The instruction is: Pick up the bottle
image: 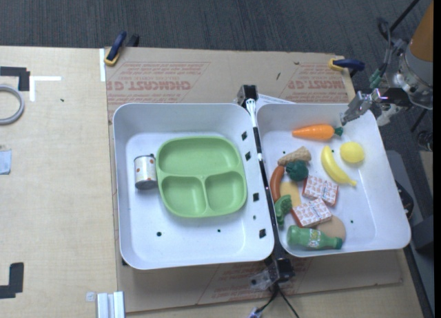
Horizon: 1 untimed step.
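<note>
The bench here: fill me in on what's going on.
A robot arm reaches in from the right, its hand poised over the far corner of the right bin, near the carrot. The green bottle it should pick up lies on its side at that bin's near edge, untouched. The left bin holds a green tray and a small can.

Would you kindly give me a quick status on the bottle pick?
Hand above right bin's far edge. Green bottle lying at near edge, untouched. Crackers crowd it.

Two white bins (124,193), one green divided plate (202,176), one small can (145,171). One green bottle (313,238), one carrot (314,131), one banana (335,166), one lemon (352,152).
</note>
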Available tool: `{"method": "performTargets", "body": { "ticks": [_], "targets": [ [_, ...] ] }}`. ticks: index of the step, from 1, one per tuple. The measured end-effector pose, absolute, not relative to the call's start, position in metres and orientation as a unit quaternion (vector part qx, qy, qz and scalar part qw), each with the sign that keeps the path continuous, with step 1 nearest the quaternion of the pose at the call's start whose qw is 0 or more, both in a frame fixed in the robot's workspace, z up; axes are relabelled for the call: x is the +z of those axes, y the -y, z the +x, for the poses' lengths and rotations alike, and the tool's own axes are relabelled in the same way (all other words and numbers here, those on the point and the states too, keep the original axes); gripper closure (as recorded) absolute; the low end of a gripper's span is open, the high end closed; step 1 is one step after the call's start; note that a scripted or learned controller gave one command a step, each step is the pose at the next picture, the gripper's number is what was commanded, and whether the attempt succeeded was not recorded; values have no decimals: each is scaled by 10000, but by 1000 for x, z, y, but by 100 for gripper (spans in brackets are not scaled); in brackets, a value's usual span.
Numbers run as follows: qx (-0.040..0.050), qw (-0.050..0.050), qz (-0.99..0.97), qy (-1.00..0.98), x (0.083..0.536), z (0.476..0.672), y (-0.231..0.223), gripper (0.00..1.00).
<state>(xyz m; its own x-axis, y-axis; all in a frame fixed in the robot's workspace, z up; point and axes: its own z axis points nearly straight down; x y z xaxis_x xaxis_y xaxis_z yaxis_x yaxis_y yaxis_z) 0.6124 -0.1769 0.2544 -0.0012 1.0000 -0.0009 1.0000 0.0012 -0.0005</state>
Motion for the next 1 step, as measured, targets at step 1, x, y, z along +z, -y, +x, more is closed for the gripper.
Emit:
{"method": "performTargets", "body": {
  "ticks": [1],
  "targets": [
    [-9, 9, 7059, -7083, 264, 613, 177, 100]
  ]
}}
